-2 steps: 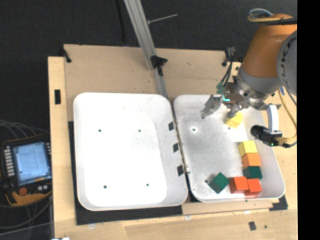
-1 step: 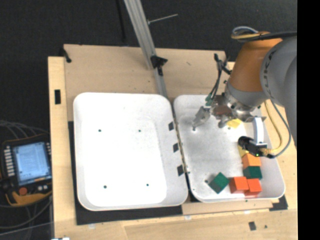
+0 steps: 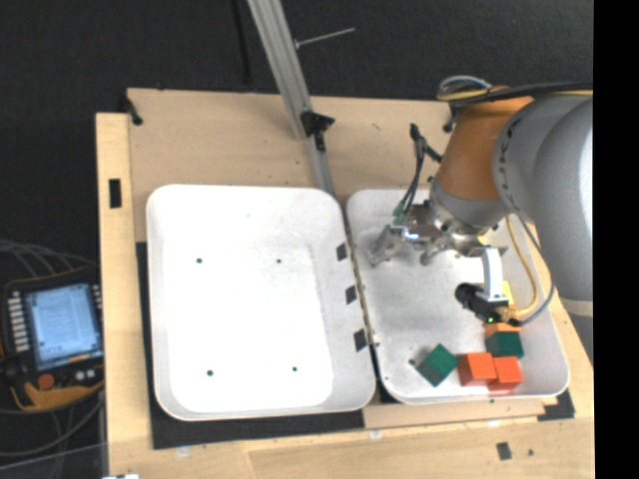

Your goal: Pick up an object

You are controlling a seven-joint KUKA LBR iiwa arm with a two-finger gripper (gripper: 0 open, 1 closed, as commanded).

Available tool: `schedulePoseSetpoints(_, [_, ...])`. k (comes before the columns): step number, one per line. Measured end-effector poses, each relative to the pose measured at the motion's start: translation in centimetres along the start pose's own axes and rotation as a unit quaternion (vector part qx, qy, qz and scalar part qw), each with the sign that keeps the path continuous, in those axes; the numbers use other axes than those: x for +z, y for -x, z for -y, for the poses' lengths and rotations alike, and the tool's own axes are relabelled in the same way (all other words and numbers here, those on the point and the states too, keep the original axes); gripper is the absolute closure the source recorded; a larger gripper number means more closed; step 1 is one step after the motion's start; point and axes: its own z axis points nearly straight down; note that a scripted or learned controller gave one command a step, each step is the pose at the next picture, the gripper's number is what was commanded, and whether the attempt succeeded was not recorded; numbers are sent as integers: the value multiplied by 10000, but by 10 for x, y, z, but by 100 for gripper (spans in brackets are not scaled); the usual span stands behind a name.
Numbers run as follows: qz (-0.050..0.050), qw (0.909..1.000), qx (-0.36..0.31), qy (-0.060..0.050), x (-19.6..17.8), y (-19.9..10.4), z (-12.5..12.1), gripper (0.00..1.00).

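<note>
Camera placement: one fixed overhead view, slanted downward.

The bench (image 3: 200, 148) is seen from above at moderate distance, with its near edge at the frame's bottom and its far edge toward the top. Both white bins are taken in whole: the left bin (image 3: 245, 208) fills the centre-left, the right bin (image 3: 399, 317) the centre-right. The arm (image 3: 529, 178) is caught entering from the right. A slanted metal post (image 3: 285, 58) crosses the far side, and a handheld screen unit (image 3: 55, 332) is included at the left margin.
</note>
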Motion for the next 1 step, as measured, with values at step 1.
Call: schedulePoseSetpoints(1, [4, 10000, 17, 12, 27, 2, 0, 0])
